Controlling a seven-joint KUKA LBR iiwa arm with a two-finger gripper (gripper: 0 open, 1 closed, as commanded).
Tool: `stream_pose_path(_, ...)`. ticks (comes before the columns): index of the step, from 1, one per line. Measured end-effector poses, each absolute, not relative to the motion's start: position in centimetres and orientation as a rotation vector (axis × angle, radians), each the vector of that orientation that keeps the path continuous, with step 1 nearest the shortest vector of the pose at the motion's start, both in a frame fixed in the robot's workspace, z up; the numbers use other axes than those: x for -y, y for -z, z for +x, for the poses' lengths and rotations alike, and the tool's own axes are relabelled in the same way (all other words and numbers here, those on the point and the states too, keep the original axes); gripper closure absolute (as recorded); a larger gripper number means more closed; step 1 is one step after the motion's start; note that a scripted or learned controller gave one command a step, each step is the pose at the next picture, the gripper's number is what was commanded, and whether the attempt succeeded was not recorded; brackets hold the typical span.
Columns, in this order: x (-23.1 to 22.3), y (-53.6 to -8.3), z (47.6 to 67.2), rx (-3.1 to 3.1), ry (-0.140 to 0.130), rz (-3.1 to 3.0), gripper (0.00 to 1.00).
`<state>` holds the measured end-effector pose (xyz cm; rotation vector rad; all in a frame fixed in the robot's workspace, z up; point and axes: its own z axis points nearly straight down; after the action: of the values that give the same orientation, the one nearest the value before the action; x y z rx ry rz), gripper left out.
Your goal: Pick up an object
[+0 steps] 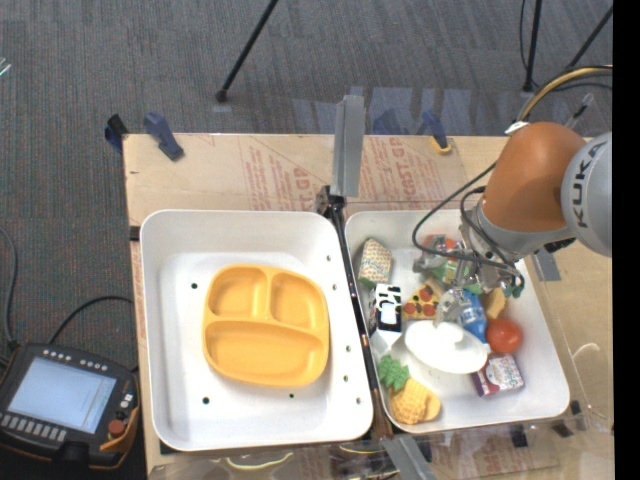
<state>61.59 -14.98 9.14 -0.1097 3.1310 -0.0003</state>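
Two white bins sit side by side on the bench. Left bin (165,268) holds a yellow divided tray (266,325), three compartments, lying flat, slightly rotated. Right bin (545,368) is cluttered with small toys and food items.

Arm (535,183) comes in from the right, orange band over the upper part of the right bin. Gripper (462,276) hangs low over the bin's middle, among the items; wrist hardware and cables cover the tips, so how far it is open and whether it grips anything: cannot tell.

Candidate objects, all in the right bin:
- white plate (447,347), oval, glossy, lying centre-front, just below the gripper
- blue bottle (472,314), small, tilted, touching the plate's upper edge, right beside the gripper
- red tomato (505,335), round, shiny, just right of the plate
- pizza slice toy (424,302), red and yellow, between the plate and the black-and-white toy (387,306)
- patterned pouch (375,261), pale, speckled, upright near the bin's left wall
- pineapple toy (408,393), yellow body, green leaves, front-left corner
- red-pink packet (499,375), flat, front-right, near the tomato

A teach pendant (65,398) lies on the floor at lower left
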Motion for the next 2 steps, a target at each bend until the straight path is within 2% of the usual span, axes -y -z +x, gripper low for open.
stream_pose_path(1, 19.6, -9.2, 55.7, -3.129, 0.001, -0.177, 0.0)
stream_pose_path(2, 13.5, -9.4, 53.3, -3.115, 0.003, -0.187, 0.0)
